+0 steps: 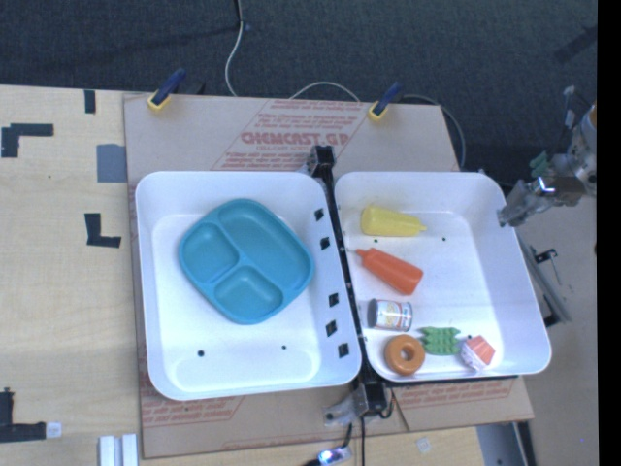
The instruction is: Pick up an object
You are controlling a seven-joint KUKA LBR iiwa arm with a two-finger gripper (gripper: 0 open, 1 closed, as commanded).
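Observation:
The right bin (485,250) holds a yellow bottle-shaped toy (392,223), an orange-red bottle-shaped toy (391,269), a small jar (390,314), an orange ring (405,354), a green toy (439,340) and a small pink and white item (476,352). My gripper (522,205) hangs at the view's right edge, just outside the right bin's right rim and well away from every object. Nothing is seen between its fingers.
The left bin (175,348) holds a blue divided plate (245,259). A black divider (332,250) runs between the bins. Both bins rest on a cardboard sheet (281,134) clamped at the back by two clips. A white cable (238,37) trails behind.

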